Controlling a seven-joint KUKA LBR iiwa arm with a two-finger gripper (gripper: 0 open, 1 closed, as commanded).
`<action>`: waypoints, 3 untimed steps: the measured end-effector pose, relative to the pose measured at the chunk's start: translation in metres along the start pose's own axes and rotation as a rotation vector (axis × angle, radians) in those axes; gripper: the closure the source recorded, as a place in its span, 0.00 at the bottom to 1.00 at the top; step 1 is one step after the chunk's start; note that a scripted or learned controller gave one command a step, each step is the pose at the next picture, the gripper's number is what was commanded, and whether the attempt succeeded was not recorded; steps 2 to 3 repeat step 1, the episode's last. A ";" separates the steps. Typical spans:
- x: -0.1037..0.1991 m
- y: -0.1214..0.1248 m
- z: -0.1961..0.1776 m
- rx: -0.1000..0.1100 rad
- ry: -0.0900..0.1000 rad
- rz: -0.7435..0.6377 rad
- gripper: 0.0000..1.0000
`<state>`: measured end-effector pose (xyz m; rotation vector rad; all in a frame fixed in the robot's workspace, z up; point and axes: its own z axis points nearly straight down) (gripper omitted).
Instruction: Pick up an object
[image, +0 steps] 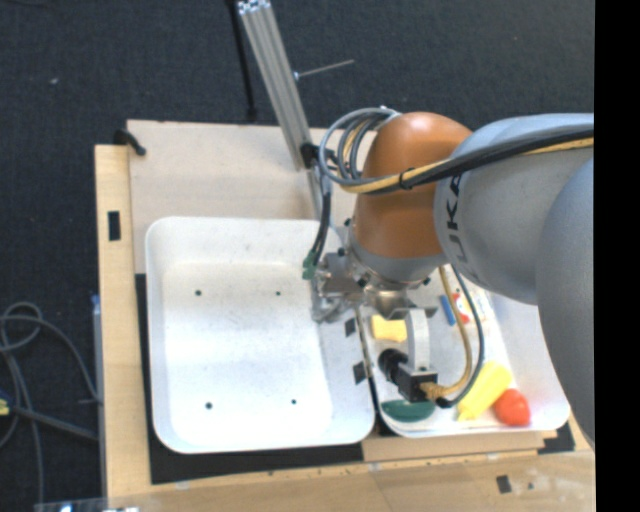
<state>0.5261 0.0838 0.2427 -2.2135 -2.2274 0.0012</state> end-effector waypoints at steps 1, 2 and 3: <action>-0.002 0.001 -0.001 -0.004 0.001 0.008 0.00; -0.002 0.001 -0.001 -0.004 0.001 0.008 0.00; -0.002 0.001 -0.001 -0.004 0.001 0.008 0.00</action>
